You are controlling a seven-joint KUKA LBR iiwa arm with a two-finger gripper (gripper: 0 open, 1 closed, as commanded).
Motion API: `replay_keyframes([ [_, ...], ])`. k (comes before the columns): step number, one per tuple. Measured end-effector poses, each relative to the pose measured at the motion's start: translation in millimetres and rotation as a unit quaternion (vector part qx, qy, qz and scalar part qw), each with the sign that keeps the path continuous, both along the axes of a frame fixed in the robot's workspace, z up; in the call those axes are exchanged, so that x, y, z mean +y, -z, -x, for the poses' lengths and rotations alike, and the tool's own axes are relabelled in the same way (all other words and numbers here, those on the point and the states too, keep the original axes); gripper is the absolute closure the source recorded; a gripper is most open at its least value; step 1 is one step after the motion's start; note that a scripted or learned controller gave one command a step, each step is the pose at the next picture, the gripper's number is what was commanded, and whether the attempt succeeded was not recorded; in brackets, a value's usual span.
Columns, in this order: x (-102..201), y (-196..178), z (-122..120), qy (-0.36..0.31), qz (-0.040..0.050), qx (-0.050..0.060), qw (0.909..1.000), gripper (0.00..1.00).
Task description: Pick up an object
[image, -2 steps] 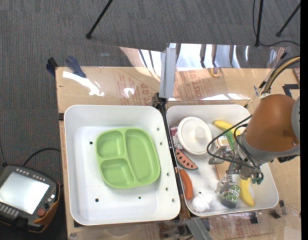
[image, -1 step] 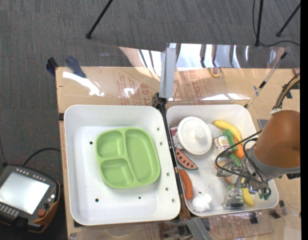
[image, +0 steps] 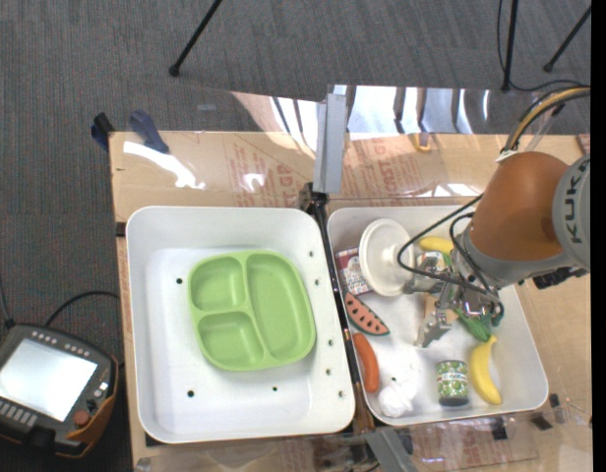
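My hand hangs low inside the right bin, over the white floor between the watermelon slice and the banana. At this slant I cannot tell for certain how my hand is set; it looks to me as though nothing is caught in it. The task lets me take any object, and the candidates crowd close around me: the banana just to my right, the small green-lidded jar just below, the orange carrot and a crumpled white piece toward the bin's near-left corner, and the white bowl tipped on its side up near the divider. A green item sits tight under my wrist, with a second yellow piece beyond it.

The risk from here, as I judge it, is the crowding. Coming straight down I could land on bare floor and close on nothing, or nudge the banana or jar aside. The jar is round and may roll away or squirt out. My cables drape near the bowl and could drag it. The green tray in the left bin lies well apart.
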State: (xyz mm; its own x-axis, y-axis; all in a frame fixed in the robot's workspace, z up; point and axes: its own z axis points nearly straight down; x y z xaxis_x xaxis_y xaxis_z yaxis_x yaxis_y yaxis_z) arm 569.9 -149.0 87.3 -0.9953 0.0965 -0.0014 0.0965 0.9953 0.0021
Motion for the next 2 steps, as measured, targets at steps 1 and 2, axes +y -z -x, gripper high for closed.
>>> replay_keyframes([
  [1,1.2,-10.0,-1.0,-0.002,-0.0002,0.0,1.0,1.0],
  [2,1.2,-10.0,-1.0,-0.002,-0.0001,0.0,1.0,0.0],
])
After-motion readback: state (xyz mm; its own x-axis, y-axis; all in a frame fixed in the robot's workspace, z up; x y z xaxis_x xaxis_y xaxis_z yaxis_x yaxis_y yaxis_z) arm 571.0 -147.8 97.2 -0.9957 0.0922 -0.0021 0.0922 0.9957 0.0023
